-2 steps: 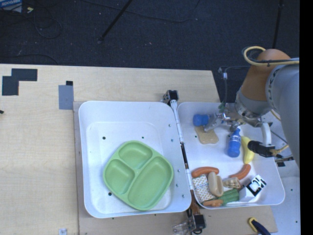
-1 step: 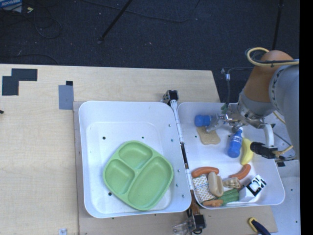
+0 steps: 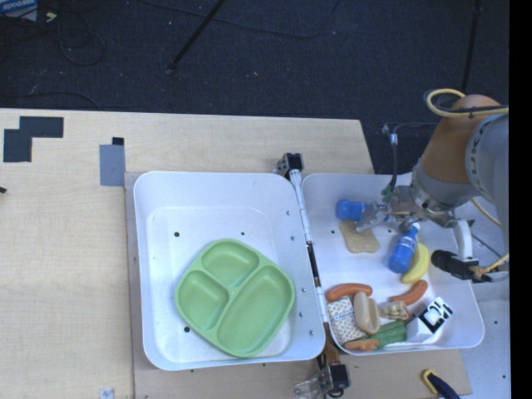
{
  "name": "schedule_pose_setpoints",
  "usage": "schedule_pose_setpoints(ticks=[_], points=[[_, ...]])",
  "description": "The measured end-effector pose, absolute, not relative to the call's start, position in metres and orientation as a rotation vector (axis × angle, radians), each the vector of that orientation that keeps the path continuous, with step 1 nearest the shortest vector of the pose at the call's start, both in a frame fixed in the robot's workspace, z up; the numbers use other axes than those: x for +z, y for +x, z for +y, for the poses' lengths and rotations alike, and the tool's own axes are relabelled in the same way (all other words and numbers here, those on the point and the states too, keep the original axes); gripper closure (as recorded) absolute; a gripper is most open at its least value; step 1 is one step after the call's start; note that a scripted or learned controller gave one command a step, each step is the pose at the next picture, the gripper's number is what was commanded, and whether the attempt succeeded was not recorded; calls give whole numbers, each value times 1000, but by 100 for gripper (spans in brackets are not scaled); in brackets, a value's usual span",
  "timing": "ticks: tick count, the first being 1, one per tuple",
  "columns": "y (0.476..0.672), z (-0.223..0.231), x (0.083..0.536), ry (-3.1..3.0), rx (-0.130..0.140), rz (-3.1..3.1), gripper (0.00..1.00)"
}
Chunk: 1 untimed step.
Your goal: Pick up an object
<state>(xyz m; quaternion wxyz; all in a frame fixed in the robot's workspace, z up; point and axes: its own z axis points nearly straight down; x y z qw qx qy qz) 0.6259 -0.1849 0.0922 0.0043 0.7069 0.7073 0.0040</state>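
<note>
My arm reaches in from the right, and my gripper (image 3: 397, 209) hangs low over the back of the right bin (image 3: 465, 332). I cannot tell how my jaws stand. Just left of them lies a blue cup (image 3: 350, 210) on its side, with a tan bread slice (image 3: 360, 238) below it. A blue bottle (image 3: 404, 248) touches a yellow banana (image 3: 418, 263). More play food is piled near the front wall. The left bin (image 3: 158, 198) holds a green divided plate (image 3: 236, 297).
</note>
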Motion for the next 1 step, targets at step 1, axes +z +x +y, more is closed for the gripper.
schedule_pose_setpoints(ticks=[1], points=[[647, -188, 91, 2215, 7, 2221, 0]])
